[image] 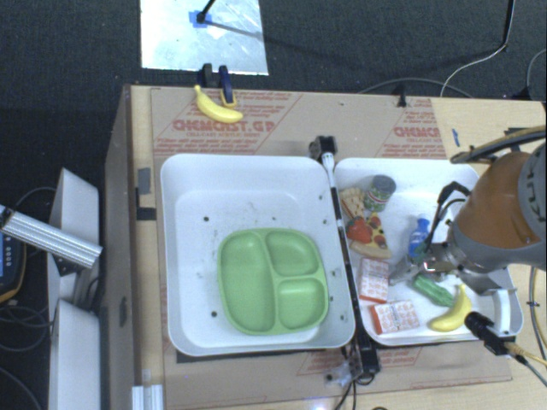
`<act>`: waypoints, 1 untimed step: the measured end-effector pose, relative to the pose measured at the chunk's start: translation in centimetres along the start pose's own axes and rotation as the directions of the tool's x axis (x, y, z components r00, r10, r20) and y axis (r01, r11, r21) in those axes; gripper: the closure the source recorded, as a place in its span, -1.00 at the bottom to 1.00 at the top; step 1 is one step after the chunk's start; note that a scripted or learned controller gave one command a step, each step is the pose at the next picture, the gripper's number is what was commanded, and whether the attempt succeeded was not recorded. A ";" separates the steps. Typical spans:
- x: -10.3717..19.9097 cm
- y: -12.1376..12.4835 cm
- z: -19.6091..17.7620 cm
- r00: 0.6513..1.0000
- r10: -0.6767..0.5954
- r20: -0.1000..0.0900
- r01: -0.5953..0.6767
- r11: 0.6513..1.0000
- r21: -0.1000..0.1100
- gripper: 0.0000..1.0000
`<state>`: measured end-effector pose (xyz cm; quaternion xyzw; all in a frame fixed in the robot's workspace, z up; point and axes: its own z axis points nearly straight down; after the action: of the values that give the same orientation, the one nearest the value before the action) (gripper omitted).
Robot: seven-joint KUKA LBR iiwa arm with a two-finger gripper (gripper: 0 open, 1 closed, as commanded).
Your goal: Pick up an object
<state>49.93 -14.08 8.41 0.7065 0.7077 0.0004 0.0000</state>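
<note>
My bench (282, 114) is a brown board with red letters printed on it. Two white bins sit on it side by side. The left bin (192, 196) has a green plate (272, 278) in it, with three parts to hold food. The right bin (427, 176) is full of small things. There is a slice of pizza (363, 226) near the middle wall, and a little can (378, 192) just behind it. A blue bottle (418, 236) stands near my arm. Two red and white packets (374, 280) lie at the front, one behind the other. A green thing (433, 290) and a yellow banana (453, 313) lie close together at the front right.

My gripper (408, 269) is low in the right bin, between the blue bottle and the green thing, just beside the packets. I cannot tell if my fingers are apart or together, and I see nothing held in them.

Another banana (215, 108) lies on the board behind the left bin, next to a dark clip (215, 77). The floor (60, 58) around the bench is dark carpet. A shiny silver sheet (203, 24) lies on it past the bench. White boxes (73, 254) and a silver bar (51, 236) stand at the left. Thin cables (487, 54) run over the floor at the far right.
</note>
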 end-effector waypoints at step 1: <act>-1.2 6.3 -0.1 1.000 -0.001 0.001 0.001 1.000 -0.002 -1.00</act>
<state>56.23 -15.26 8.48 0.7062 0.7081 0.0007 0.0013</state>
